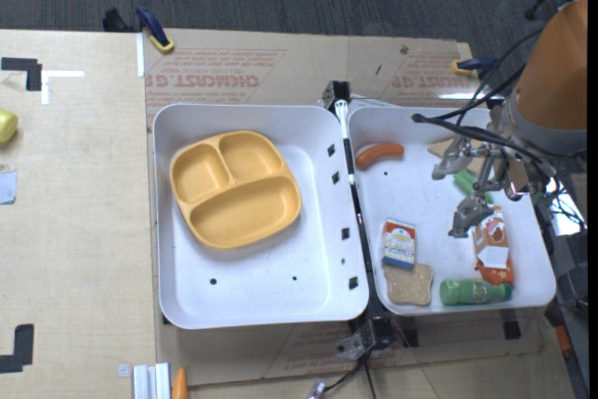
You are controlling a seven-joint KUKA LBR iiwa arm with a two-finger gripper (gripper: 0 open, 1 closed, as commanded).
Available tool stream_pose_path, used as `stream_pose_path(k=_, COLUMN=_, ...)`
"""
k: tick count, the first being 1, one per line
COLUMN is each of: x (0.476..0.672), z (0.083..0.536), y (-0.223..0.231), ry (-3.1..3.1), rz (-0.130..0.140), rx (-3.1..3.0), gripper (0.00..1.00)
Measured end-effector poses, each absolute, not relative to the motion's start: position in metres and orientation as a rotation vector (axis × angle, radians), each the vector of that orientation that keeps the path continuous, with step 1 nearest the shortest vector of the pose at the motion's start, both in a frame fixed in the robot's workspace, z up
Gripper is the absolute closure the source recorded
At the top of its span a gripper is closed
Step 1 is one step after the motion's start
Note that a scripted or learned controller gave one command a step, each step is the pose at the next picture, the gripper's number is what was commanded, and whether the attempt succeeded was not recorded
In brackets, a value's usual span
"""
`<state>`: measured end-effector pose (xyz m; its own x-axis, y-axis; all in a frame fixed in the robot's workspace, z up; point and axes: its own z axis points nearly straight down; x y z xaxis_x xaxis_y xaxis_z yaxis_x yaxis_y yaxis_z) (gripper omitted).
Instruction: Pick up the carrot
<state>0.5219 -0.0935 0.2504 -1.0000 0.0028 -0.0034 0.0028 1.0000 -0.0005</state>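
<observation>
Carrot [491, 249] lies in the right bin [425, 201], near its right wall, orange w/ a pale patch, long axis running far-to-near. Its far end sits just under my pincer [464, 198]; nothing is between the fingers, which stand apart, one tip near x-far side by a green bit [464, 183], the other low by the carrot's far end. Can't tell if that tip touches it.

Just near of the carrot: green bottle [475, 292] lying on its side along the near wall. Left of that, a bread slice [410, 284], touching or just beside a small carton [398, 244] w/ blue & yellow print. Far-left in the same bin, a sausage [378, 153], well apart from the carrot.

Left bin [252, 294] holds a yellow divided plate [235, 188], 3 compartments. Both bins sit on the counter [75, 248]. My arm [553, 70] comes in from the right.
</observation>
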Motion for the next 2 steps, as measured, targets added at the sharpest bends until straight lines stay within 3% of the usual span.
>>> stream_pose_path(k=1, x=0.537, z=0.192, y=-0.019, ry=3.135, rz=0.001, rx=-0.134, gripper=0.00)
stream_pose_path(k=2, x=0.619, z=0.193, y=-0.021, ry=3.106, rz=0.000, rx=-0.428, gripper=0.00)
